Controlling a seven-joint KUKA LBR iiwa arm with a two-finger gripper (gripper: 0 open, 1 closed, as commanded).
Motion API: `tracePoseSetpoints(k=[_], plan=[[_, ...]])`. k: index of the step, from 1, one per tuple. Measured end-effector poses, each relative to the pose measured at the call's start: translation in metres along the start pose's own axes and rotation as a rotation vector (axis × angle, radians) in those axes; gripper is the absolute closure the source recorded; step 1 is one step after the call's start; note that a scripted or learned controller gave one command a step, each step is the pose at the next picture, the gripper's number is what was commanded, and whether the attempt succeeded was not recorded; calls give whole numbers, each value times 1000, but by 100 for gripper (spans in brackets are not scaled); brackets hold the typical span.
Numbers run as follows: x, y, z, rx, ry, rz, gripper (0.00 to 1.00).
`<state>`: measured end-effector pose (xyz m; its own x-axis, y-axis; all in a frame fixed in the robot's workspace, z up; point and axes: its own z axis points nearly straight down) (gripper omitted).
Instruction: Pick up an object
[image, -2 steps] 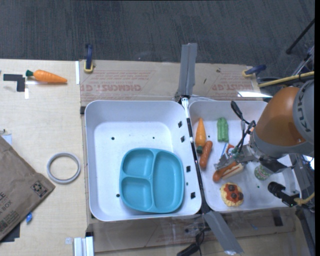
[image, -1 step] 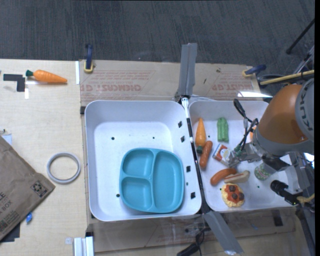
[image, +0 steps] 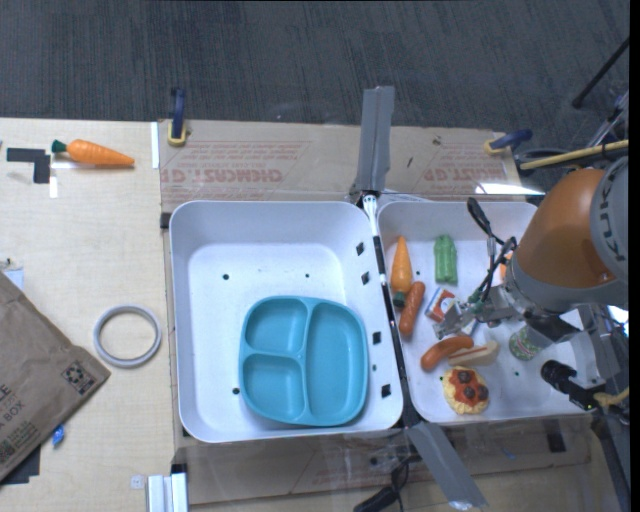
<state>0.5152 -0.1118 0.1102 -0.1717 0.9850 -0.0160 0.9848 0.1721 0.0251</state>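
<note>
You see 2 glossy white plastic bins (image: 195, 330), a smooth teal plastic divided tray (image: 305, 360), matt brown corrugated cardboard backing (image: 270, 165), pale wood-grain benchtop (image: 80, 250).

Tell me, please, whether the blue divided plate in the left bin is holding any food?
Empty. The blue divided plate lies flat in the left bin, all three compartments bare; the toy food lies in the right bin.

At frame right, the claw (image: 452, 318) hangs low in the right bin (image: 420, 405) among toy foods: carrot (image: 401, 266), sausage (image: 411, 309), hot dog (image: 458, 351), pizza (image: 467, 390). The left bin (image: 200, 300) holds a teal divided plate (image: 304, 360).
</note>
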Motion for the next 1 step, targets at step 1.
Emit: tracePoseSetpoints(k=[1], plan=[[5, 22, 20, 28, 14, 119, 0]])
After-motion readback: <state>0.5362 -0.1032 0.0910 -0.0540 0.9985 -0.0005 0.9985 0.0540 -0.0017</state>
